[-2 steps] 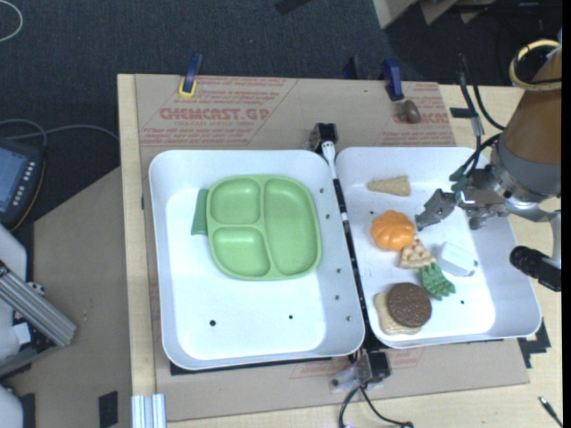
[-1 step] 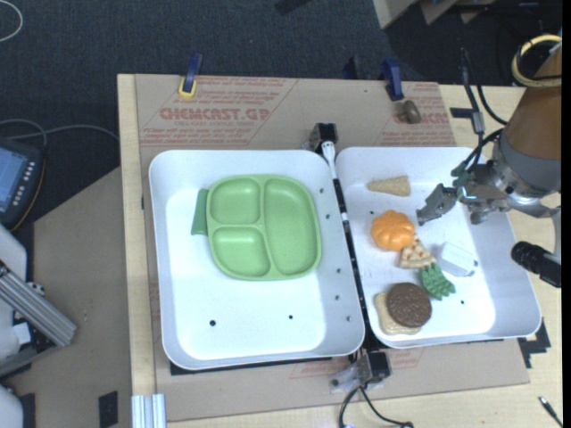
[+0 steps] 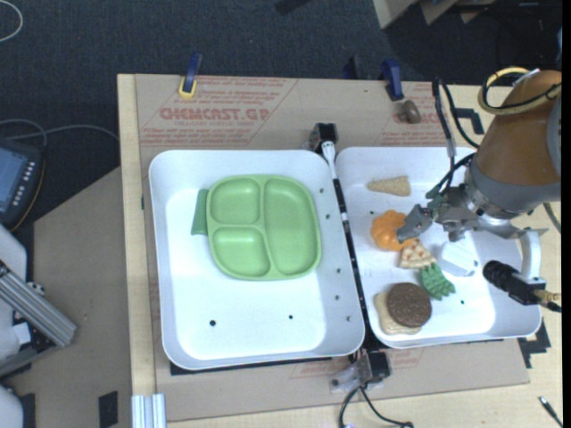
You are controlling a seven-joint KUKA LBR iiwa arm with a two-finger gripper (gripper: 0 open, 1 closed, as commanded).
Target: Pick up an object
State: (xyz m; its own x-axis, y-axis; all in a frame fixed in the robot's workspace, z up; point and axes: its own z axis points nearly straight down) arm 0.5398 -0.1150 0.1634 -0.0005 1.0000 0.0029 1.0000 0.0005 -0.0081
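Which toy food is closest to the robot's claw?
The orange piece. The gripper sits right at its edge, while the tan wedge and brown patty lie farther off.

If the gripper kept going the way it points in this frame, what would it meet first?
Most likely the orange toy. The gripper points toward the view's left, its tip right beside that piece in the right bin. Its height over the bin is unclear from this slanted view, so it might pass above.
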